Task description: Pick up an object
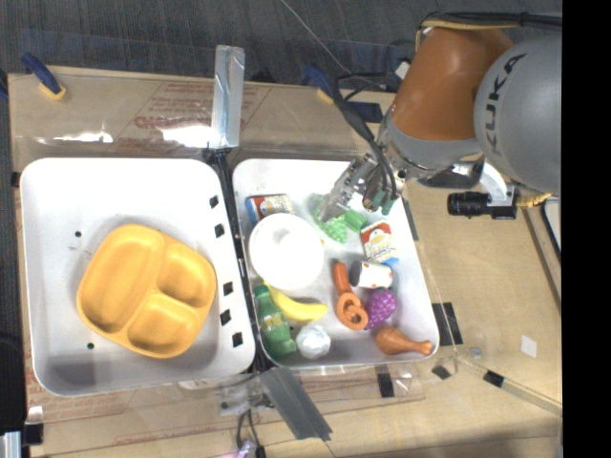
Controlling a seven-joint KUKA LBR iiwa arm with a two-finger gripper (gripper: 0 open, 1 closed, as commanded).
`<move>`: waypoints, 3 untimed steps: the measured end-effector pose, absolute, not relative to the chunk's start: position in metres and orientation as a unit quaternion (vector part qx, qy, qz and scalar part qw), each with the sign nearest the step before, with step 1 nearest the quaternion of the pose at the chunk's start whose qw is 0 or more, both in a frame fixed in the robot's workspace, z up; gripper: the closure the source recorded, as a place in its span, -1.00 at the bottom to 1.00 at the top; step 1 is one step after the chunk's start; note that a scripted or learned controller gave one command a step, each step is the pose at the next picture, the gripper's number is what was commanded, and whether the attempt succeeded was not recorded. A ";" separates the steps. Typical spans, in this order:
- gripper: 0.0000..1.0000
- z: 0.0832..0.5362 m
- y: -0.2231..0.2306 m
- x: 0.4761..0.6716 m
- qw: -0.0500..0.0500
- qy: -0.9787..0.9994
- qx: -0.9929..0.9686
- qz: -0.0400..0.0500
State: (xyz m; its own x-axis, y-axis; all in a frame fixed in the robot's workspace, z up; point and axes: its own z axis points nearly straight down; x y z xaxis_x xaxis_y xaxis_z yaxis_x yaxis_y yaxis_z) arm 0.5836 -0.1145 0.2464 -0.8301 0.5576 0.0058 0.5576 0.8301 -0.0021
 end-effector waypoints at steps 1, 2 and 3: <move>1.00 0.241 -0.045 0.508 0.001 -0.930 -0.368 0.000; 1.00 0.297 -0.103 0.648 -0.002 -0.956 -0.292 0.000; 1.00 0.307 -0.215 0.626 -0.002 -0.975 -0.223 0.002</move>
